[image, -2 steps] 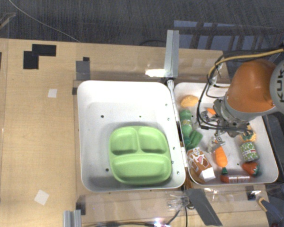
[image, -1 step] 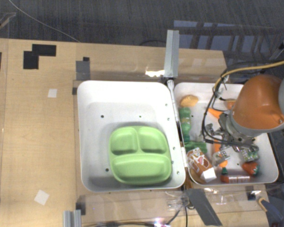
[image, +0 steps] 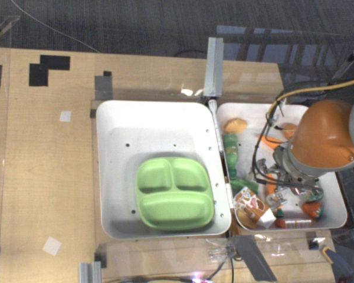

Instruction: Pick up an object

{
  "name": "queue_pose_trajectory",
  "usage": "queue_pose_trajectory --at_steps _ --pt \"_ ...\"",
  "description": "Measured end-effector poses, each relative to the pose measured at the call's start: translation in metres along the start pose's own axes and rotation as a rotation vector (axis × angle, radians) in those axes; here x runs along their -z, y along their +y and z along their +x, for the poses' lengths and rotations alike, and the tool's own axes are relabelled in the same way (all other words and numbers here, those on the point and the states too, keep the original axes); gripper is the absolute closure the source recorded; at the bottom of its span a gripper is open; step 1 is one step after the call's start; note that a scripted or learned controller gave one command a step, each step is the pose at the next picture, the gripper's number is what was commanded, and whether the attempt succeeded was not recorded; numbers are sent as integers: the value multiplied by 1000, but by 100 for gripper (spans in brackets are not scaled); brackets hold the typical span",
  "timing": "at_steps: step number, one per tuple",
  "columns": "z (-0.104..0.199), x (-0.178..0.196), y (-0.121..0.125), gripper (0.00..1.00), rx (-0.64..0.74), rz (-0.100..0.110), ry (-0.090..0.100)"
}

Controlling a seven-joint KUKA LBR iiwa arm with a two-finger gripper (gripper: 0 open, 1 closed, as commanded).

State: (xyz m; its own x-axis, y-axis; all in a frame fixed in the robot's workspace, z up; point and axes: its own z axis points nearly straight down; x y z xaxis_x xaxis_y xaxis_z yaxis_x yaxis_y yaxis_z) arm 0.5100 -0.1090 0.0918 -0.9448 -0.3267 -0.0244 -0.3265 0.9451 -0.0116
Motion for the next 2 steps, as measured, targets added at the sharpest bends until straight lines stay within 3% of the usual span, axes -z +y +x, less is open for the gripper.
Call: queue_pose_trajectory --at_steps 1,2 --pt "-98 -6 -49 0 -180 -5 11" --pt "-104 10 -50 100 -176 -1 -4"
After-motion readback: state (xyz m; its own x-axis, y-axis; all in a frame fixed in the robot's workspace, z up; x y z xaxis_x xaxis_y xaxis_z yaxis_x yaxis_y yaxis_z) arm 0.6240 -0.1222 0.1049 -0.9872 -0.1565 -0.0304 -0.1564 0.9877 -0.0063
